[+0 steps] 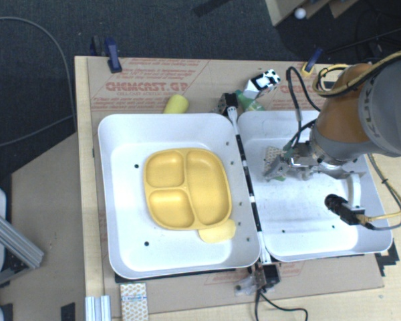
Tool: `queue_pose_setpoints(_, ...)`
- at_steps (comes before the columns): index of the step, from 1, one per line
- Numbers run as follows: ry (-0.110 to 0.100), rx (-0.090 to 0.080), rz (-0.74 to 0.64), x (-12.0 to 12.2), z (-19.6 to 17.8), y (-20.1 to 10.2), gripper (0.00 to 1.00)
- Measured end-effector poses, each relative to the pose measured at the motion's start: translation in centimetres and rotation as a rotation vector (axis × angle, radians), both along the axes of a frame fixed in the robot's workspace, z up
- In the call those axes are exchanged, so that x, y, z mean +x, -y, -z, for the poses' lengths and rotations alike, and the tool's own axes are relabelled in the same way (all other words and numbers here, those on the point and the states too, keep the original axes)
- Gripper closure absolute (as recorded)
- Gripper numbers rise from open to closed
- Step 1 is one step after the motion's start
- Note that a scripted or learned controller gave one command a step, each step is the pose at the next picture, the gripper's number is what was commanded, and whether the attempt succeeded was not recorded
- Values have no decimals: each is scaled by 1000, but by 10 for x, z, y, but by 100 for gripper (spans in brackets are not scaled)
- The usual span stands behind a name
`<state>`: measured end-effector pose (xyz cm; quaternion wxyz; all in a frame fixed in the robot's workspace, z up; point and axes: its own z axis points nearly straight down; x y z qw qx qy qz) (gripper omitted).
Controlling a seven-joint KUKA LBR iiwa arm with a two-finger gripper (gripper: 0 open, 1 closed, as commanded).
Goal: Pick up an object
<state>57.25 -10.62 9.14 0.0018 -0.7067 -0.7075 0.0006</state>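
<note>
The yellow three-compartment plastic plate (188,188) is seen lying in the left white bin (120,146), well apart from the end effector (281,166), which is lowered into the right bin (307,239); its state cannot be told.

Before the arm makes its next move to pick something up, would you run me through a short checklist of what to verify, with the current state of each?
1. Target available: yellow divided tray lies flat in the left bin: ok.
2. Gripper over the target: it is low in the right bin, not the left: not ok.
3. Object between the fingers: cannot tell.
4. Small yellow piece touches the tray's near edge, possibly tucked under it: cannot tell.
5. Cables near the wrist clear of the bin wall: cannot tell.
</note>
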Motion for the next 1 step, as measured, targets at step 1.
queue_pose_setpoints(1, 4, -2, 0, 53, 7, -15, 0)
